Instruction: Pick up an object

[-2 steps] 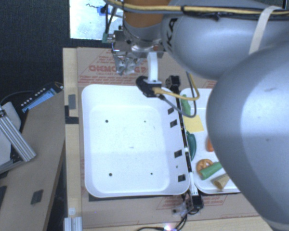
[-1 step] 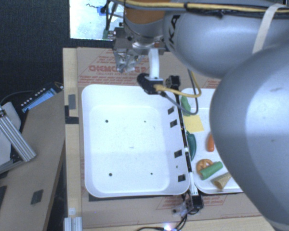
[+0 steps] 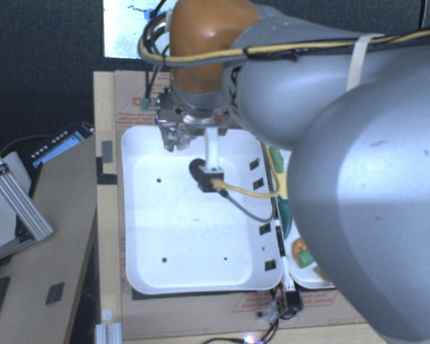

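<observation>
Camera view: puts the gripper (image 3: 173, 140) low over the left bin's (image 3: 165, 224) far end, grip state unreadable. Puts the pickable things, green piece (image 3: 284, 219) and orange piece (image 3: 300, 249), across the divide in the right bin (image 3: 312, 279), nearer the camera.

Left bin (image 3: 186, 253) beside right bin (image 3: 312, 281), which perhaps holds small items (image 3: 301, 251).

The left bin (image 3: 165, 264) is white, marked with a few small dark dots. The arm (image 3: 344, 156) is grey, its band (image 3: 204, 41) orange. The tabletop (image 3: 106, 213) is pale tan. In the white right bin (image 3: 309, 278), mostly hidden, show a dark green thing (image 3: 284, 219) and what may be an orange-and-green one (image 3: 301, 251).
</observation>
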